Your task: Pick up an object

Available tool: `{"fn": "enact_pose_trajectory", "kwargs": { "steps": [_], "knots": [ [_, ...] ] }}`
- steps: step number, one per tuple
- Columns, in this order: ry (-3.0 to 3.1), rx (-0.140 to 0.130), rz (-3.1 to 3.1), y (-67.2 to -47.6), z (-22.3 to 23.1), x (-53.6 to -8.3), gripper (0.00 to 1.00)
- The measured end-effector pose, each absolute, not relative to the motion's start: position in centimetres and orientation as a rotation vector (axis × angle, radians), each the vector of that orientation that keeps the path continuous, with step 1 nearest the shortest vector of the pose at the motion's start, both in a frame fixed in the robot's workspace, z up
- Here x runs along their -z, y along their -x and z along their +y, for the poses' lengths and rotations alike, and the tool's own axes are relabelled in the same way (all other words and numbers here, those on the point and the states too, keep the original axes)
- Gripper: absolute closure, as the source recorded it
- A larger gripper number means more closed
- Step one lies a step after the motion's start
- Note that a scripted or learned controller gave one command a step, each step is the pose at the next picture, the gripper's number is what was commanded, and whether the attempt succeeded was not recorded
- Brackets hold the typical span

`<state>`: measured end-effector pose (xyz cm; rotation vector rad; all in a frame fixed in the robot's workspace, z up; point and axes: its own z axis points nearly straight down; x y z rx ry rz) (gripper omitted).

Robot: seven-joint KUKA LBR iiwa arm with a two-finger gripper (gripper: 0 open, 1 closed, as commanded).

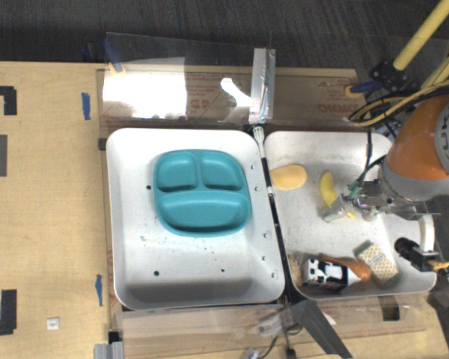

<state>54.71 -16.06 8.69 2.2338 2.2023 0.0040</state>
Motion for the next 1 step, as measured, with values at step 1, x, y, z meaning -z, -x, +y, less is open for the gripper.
{"fn": "enact_pose_trajectory", "kwargs": {
  "steps": [1],
  "knots": [
    [-2.167, -0.003, 2.271, -62.61, -15.82, -8.6, 0.0]
  ]
}}
